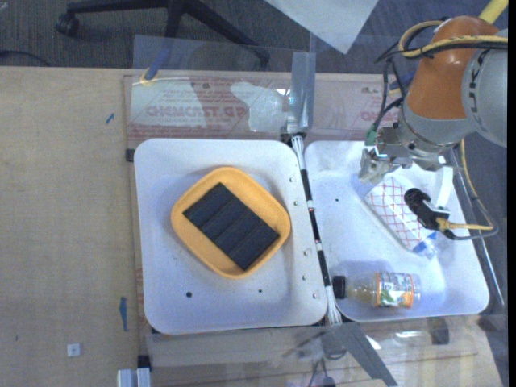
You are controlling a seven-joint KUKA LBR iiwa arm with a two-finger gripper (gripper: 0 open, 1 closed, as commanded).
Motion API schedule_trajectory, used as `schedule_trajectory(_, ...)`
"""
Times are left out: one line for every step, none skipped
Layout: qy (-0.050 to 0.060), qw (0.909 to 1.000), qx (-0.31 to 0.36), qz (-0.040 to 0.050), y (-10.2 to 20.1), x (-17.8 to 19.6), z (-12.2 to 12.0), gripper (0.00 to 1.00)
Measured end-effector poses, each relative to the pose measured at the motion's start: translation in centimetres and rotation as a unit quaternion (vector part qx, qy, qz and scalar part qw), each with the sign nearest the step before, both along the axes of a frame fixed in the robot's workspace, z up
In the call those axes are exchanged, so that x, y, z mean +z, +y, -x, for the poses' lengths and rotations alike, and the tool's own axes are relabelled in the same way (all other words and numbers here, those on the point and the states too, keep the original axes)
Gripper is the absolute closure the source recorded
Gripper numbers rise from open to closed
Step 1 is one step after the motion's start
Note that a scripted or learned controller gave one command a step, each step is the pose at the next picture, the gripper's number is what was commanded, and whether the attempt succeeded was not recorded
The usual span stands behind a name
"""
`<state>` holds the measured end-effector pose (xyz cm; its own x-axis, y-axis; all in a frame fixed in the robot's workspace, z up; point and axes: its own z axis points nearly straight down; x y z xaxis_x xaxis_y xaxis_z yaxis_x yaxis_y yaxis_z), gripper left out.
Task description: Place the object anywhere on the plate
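A bottle (385, 289) is seen lying on its side at the near edge of the right bin (347, 216). Beyond it lies a red-patterned packet (393, 206). In the left bin (161, 240) the yellow plate (187, 232) bears a dark slab (230, 226). Farthest, the hand (385, 158) hangs over the packet's far end; its opening cannot be told.
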<state>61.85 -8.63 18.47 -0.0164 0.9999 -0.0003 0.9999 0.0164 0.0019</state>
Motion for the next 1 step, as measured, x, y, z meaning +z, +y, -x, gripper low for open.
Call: schedule_trajectory(0.000, 0.9998, 0.018, 0.0007, 0.00, 0.06, -4.92, 1.00)
